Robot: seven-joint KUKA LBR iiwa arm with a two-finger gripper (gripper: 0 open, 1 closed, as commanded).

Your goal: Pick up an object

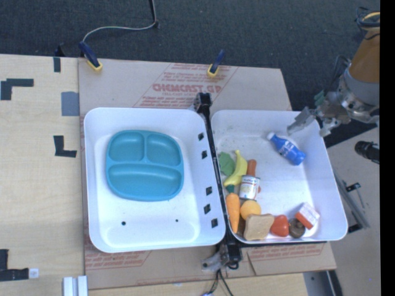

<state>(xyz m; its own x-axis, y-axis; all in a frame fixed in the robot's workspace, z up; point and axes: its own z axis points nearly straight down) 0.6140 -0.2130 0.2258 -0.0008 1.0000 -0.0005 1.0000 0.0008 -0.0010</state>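
Note:
My gripper (307,129) hangs over the back right corner of the right bin (327,184), open, with nothing between its fingers. A blue bottle (287,148) lies on its side just below and left of the fingertips, apart from them. Along the bin's left and front sides lie a banana (237,171), a green piece (226,163), a small can (249,187), a carrot (232,208), an orange (250,209), a slice of bread (258,227), a tomato (279,226), a brown ring (296,228) and a red and white box (307,216).
The left bin (99,214) holds a blue divided plate (145,165). A black divider (210,165) separates the two bins. The middle and right part of the right bin's floor is bare white.

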